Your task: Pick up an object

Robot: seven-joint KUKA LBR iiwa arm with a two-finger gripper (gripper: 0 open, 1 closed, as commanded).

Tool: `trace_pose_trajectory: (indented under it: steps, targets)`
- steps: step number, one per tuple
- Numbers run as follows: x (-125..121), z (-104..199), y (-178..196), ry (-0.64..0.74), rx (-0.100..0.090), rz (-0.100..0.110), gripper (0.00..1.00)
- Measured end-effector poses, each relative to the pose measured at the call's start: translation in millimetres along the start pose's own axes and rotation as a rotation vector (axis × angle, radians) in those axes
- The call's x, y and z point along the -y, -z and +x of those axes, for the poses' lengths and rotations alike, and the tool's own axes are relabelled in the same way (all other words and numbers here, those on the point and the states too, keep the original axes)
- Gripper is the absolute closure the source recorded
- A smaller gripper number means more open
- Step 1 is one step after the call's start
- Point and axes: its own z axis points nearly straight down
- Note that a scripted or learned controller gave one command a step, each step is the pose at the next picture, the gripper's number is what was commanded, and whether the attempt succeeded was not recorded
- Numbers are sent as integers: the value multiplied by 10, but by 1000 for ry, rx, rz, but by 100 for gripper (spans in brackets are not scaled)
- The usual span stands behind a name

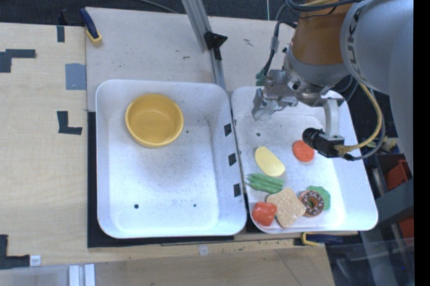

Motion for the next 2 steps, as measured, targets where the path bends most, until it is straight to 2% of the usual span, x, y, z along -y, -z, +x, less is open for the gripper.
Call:
trace_pose_trajectory:
  steps: [1,2]
  targets:
    - [-52,506,-81,-2,1,2,100]
    - [0,938,-113,-2,2,2,100]
